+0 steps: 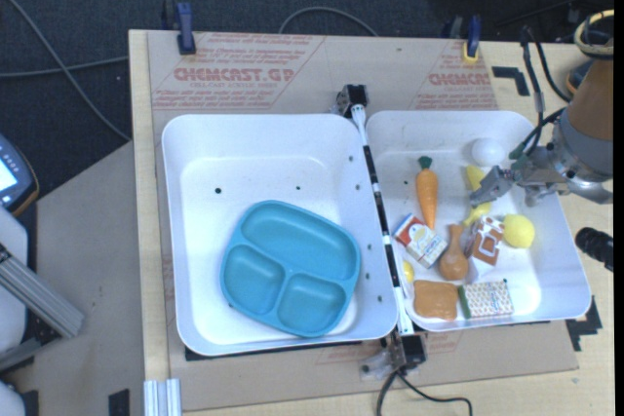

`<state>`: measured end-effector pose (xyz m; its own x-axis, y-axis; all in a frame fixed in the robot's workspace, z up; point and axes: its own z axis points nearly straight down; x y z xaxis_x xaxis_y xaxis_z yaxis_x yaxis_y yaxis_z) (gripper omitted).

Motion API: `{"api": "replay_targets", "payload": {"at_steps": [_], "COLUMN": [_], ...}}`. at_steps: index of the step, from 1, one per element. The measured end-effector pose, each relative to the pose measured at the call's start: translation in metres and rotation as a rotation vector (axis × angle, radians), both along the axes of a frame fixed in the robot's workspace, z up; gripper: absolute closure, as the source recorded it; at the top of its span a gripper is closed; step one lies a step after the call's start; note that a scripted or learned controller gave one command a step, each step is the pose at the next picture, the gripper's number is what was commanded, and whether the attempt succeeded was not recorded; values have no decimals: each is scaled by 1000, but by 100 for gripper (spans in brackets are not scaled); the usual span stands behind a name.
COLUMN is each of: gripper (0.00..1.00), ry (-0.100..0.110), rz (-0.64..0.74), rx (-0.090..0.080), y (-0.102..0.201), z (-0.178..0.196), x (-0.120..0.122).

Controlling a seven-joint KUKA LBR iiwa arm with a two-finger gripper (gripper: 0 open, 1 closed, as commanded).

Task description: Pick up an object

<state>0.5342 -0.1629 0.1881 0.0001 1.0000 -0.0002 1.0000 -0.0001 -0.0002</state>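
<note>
L bin (pixel 195 151) holds a blue divided tray (pixel 290 266) w/ three compartments, lying toward the bin's front centre. Btwn the bins runs a black seam w/ a clamp at back. R bin (pixel 409 127) carries the loose items: a toy carrot (pixel 427 193) upright-ish near the L side, a small carton (pixel 421 242) just below it, a brown drumstick (pixel 454 253) beside that, an orange block (pixel 436 299) and a patterned packet (pixel 487 299) at the front edge. Further R: a white ball (pixel 484 151) at back, a red-white box (pixel 487 240) touching a yellow lemon (pixel 519 230). Gripper (pixel 490 190) hovers low over the R bin's mid-right, above yellowish pieces; fingers look spread, nothing seen btwn them.
</note>
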Motion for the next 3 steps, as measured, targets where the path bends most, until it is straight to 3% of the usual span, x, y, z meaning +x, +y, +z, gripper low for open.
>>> {"api": "replay_targets", "payload": {"at_steps": [1, 2, 3], "gripper": [0, 100, 100], "ry": [-13, -14, -10], "rz": [2, -2, 11], "rx": [-6, -8, 3], "y": [15, 13, 112], "z": [-103, -90, 2], "x": [7, 7, 6]}}
